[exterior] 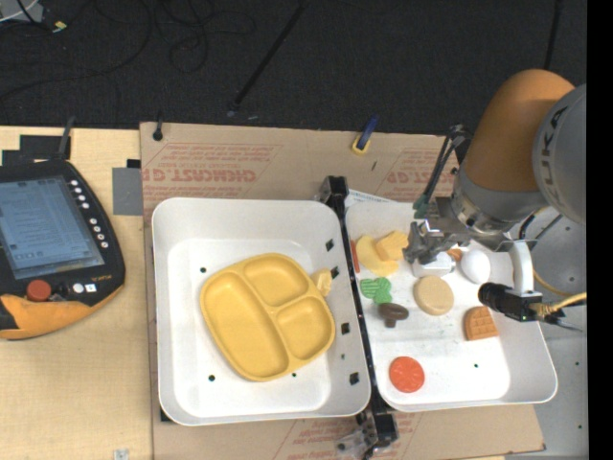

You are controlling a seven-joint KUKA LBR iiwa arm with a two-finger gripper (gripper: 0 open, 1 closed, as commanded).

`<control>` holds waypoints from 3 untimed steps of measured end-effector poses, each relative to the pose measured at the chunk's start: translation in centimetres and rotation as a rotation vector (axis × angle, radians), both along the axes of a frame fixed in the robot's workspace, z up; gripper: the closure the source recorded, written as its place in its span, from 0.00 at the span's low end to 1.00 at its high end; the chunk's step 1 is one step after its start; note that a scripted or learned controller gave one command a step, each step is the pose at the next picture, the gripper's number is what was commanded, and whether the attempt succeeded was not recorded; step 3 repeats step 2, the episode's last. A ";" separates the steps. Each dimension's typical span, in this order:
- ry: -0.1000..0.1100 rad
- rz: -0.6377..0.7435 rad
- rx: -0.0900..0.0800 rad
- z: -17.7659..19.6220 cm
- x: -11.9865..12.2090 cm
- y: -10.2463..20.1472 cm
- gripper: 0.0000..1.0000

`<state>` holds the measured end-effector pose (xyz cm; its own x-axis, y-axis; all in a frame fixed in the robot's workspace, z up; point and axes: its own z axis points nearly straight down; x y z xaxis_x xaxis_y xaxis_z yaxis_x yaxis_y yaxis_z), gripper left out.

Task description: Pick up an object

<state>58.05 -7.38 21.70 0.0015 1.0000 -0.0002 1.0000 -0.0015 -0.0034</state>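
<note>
The right bin (522, 377) holds several small food toys: a yellow cheese block (389, 246), a green piece (375, 289), a brown piece (393, 311), a tan round cookie (434, 295), a white egg (474, 264), a brown waffle-like piece (481, 323) and a red disc (407, 374). My gripper (428, 249) hangs low over the bin's upper middle, between the cheese block and the egg, just above the cookie. Nothing is seen between its fingers.
The left bin (177, 372) holds a yellow divided plate (266, 313). A teach pendant (53, 247) lies on the bench at far left. A black divider (350, 295) separates the bins. The arm's orange band (517, 123) looms over the right bin's upper right.
</note>
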 end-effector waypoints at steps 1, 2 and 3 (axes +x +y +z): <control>-0.003 0.004 0.001 1.7 0.4 -0.3 1.00; 0.000 0.001 0.001 1.8 -0.7 0.3 1.00; 0.000 0.001 0.001 1.8 -0.7 0.3 1.00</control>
